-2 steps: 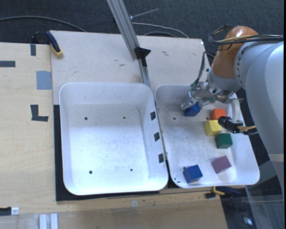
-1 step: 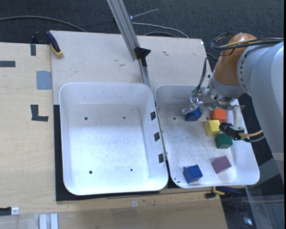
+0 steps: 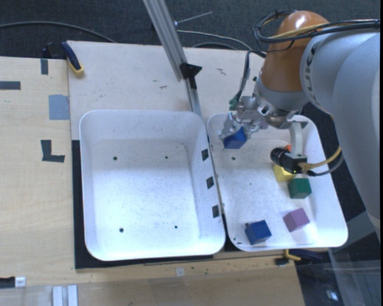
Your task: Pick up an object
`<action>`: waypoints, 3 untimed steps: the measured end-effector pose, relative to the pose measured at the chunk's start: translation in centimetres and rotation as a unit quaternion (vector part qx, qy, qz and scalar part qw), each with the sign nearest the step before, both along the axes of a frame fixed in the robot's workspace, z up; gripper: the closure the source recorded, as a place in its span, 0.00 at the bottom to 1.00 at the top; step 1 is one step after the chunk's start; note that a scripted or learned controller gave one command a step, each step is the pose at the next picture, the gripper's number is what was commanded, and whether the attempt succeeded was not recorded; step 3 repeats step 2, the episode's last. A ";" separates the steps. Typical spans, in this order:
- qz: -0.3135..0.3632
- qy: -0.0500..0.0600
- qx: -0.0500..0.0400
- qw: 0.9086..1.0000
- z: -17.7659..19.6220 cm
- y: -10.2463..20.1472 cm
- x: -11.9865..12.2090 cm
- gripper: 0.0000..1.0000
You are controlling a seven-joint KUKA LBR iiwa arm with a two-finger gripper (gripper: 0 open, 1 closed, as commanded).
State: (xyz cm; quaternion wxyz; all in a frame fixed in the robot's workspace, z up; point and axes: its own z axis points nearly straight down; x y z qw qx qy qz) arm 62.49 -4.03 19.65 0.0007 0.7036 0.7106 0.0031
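My gripper [image 3: 233,132] hangs over the far left corner of the right bin [image 3: 329,231], close to the wall between the two bins. A small blue block [image 3: 235,139] sits between its fingers, and they are shut on it. The block appears lifted a little off the bin floor. On the floor of the same bin lie a green block [image 3: 299,187], a yellow piece [image 3: 282,174] partly hidden by the wrist, a purple block [image 3: 296,220] and a second blue block [image 3: 258,231].
The left bin [image 3: 89,171] stands beside the right one, sharing a raised wall with black marks [image 3: 209,182]. A slanted metal rail [image 3: 169,37] crosses the bench behind the bins. The grey arm covers the right bin's far right side.
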 end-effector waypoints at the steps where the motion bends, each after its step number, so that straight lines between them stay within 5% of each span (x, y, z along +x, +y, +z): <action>1: 0.000 0.004 0.000 1.000 -0.5 9.7 -0.4 1.00; 2: -0.002 -0.001 -0.001 1.000 9.4 12.7 4.2 1.00; 3: -0.002 -0.001 -0.001 1.000 9.4 12.7 4.2 1.00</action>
